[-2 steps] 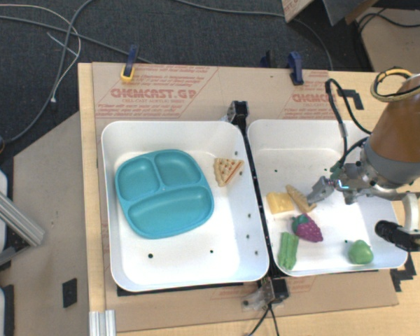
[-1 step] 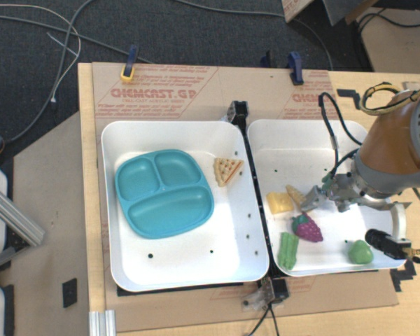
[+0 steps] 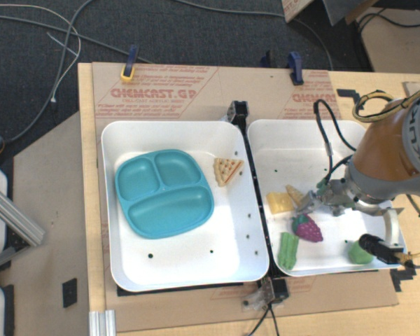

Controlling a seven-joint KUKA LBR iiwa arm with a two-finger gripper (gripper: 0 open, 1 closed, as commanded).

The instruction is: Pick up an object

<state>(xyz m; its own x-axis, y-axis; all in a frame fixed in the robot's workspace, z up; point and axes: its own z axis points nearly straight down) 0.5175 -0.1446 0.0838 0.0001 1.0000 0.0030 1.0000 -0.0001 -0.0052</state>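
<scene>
Currently gripper (image 3: pixel 312 203) low in right bin (image 3: pixel 294 135), fingers angled down for pick; open or clenched, cannot tell. Grapes (image 3: pixel 308 228) just below tip, likely target. Cheese (image 3: pixel 279 202) beside it leftward, green pod (image 3: pixel 288 249) further below.

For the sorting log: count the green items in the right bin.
2. A long green vegetable-shaped toy near the front-left corner; a rounder green piece front-right. The arm may hide others.

A single fixed camera looks down at a slant on the bench (image 3: pixel 196 82), taking in both white bins (image 3: pixel 185 268) mid-frame, dark floor (image 3: pixel 35 47) across the upper left.
</scene>
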